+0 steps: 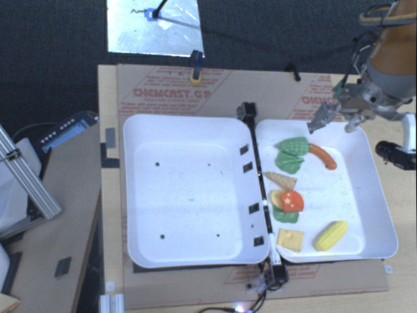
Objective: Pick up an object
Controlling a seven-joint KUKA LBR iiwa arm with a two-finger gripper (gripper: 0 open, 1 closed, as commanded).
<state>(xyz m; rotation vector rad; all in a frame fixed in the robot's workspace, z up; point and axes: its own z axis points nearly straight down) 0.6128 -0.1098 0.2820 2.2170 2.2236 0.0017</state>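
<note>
White right bin [365, 175], lower right of frame, holds the toy food: green leaves [292, 154], sausage [322, 156], tomato [291, 201], corn [331, 235], cracker [290, 240]. Gripper [337, 120] hangs above the bin's upper edge, fingers spread apart, nothing between them. Nearest pick: sausage, just below-left. Judgement: descend straight, straddle its short axis, avoid snagging the touching leaves.

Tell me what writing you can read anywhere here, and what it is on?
"CHEMCAST GP", red print on the brown board under the bins, upper left.
The same red print repeats at the board's upper right and along its front edge, too cut off or blurred to read.
Nothing else carries readable text.
</note>
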